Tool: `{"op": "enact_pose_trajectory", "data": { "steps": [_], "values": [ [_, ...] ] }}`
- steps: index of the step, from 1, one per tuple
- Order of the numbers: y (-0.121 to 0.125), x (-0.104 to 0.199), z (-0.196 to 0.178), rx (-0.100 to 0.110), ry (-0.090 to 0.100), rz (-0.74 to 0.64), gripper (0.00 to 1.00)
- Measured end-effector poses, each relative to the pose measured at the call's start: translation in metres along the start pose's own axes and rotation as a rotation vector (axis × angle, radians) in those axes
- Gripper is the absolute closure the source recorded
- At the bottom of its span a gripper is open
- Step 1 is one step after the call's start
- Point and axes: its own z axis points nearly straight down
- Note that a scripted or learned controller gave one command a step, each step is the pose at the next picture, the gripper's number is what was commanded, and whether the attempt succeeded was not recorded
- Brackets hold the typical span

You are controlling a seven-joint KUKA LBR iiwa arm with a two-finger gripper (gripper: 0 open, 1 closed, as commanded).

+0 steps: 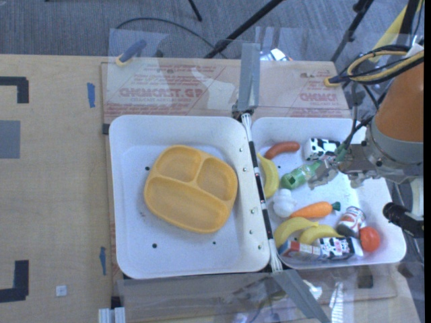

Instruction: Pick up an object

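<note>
The right bin (pixel 397 247) holds several toy foods. An orange sausage (pixel 281 149) and a black-and-white cow toy (pixel 318 147) lie at its far side. Below them are a green bottle (pixel 298 175), a banana (pixel 269 175) by the left wall and a white bulb (pixel 284 202). A carrot (pixel 314 210), two more bananas (pixel 306 231), a lying bottle (pixel 322 249), a small can (pixel 350 219) and a tomato (pixel 370 239) sit near the front. My gripper (pixel 330 169) hangs low over the bin's middle, right beside the green bottle's right end.
The left bin (pixel 128 200) carries a yellow divided plate (pixel 190 188). A ridge (pixel 254 194) where the two bins meet runs between them. Clear plastic sheets lie behind both bins. The arm's orange band (pixel 403 106) and cables crowd the right side.
</note>
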Motion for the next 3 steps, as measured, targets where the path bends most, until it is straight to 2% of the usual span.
{"op": "enact_pose_trajectory", "data": {
  "steps": [1,2,3],
  "values": [
    [0.017,-0.056,0.137,-0.003,-0.001,-0.129,0.00],
    [0.022,-0.019,0.143,-0.005,-0.001,-0.078,0.00],
    [0.023,-0.020,0.132,-0.010,-0.002,-0.075,1.00]
  ]
}}
